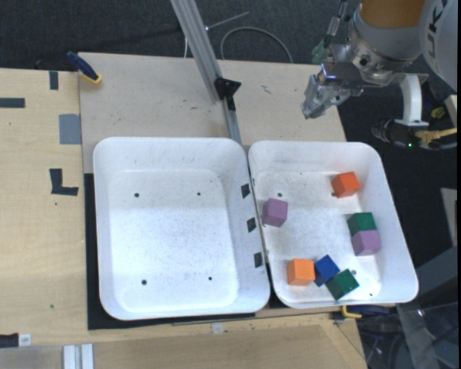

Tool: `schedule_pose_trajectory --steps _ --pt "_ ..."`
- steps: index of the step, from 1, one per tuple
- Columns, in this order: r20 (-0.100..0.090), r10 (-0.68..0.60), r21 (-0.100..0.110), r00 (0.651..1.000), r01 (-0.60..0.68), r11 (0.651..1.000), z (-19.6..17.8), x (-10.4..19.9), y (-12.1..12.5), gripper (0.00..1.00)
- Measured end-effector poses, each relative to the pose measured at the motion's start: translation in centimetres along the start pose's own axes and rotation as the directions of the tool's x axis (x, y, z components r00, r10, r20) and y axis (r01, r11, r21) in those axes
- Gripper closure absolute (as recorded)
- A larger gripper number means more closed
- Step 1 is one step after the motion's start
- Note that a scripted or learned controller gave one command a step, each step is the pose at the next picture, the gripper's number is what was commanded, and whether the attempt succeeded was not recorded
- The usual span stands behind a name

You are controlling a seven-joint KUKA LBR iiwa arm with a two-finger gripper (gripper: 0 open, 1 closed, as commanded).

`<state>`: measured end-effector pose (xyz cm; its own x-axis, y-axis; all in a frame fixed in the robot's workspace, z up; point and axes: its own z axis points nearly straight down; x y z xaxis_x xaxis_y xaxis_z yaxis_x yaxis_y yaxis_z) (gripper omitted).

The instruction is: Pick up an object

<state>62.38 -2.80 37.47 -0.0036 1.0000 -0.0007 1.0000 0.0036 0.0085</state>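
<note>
The gripper [320,104] hung above the bench beyond the far rim of the right bin [384,171], clear of everything in it. Nothing sat between its fingers; how far apart they stood could not be told from this angle. All the blocks lay in the right bin: an orange block [345,184] near the far corner, a purple block [274,212] by the left wall, and a green block [361,223] touching another purple one [366,242].
</note>
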Motion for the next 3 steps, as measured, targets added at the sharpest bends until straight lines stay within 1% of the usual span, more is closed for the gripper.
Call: schedule_pose_trajectory --steps 1,2,3 --pt "0.000 0.002 0.018 1.000 -0.002 1.000 15.5 3.1 0.8 1.00" --pt "-0.001 -0.001 0.014 1.000 0.001 1.000 18.6 7.4 0.8 1.00" --pt "-0.001 0.001 0.016 1.000 -0.001 1.000 18.3 9.8 -7.2 1.00"
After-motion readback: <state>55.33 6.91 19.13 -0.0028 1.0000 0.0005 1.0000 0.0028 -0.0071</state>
